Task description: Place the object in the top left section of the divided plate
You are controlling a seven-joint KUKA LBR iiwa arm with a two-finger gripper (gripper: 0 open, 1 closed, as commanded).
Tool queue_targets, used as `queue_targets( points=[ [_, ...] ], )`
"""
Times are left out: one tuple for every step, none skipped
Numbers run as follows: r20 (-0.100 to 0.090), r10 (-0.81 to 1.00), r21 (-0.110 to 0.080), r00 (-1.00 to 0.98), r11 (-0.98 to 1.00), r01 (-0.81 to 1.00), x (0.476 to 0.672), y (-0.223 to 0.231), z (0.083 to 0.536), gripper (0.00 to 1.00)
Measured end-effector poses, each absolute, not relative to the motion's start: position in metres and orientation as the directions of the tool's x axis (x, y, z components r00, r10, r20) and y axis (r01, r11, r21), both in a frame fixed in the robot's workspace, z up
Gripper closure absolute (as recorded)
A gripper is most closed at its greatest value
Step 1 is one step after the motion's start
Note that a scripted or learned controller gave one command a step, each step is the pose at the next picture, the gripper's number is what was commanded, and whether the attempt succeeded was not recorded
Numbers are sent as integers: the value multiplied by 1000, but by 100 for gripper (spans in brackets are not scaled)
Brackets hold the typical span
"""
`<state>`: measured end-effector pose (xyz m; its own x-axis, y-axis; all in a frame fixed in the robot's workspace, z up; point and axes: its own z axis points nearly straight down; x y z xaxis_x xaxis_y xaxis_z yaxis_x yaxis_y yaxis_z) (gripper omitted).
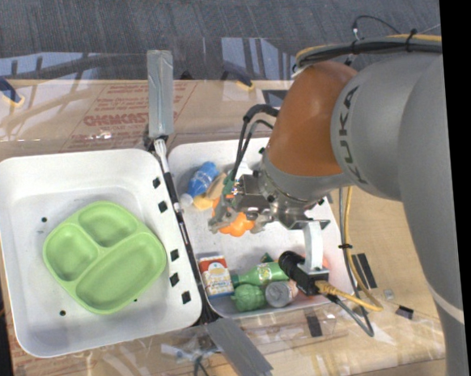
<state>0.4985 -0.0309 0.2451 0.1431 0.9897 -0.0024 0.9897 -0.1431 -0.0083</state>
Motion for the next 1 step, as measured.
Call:
queue_targets(
  points=[
    [-4,937,-8,351,-351,936,567,45,241,100]
  ],
)
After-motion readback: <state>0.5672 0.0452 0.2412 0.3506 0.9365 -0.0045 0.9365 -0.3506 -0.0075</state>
